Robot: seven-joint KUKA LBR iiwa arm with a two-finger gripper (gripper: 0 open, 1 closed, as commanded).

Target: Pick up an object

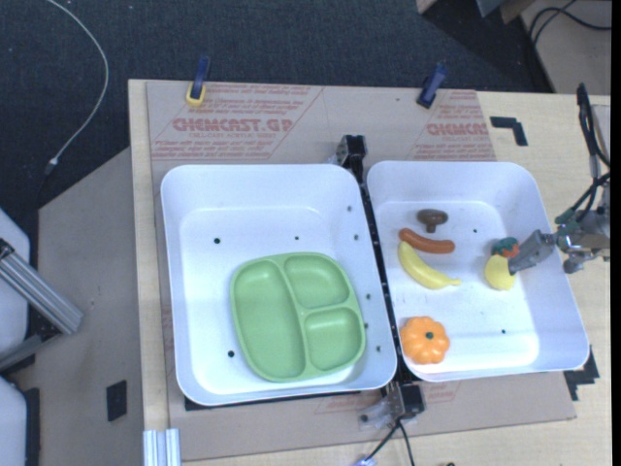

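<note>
Right now I see the gripper (530, 251) at the lemon's (499, 274) two o'clock; its grasp I cannot tell. Toy probably light, hard, slippery: take it across the middle.

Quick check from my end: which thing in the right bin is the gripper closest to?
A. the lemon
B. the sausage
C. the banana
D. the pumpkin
A. The gripper reaches in from the right edge and sits right against the lemon, while the banana, sausage and pumpkin lie farther left.
</note>
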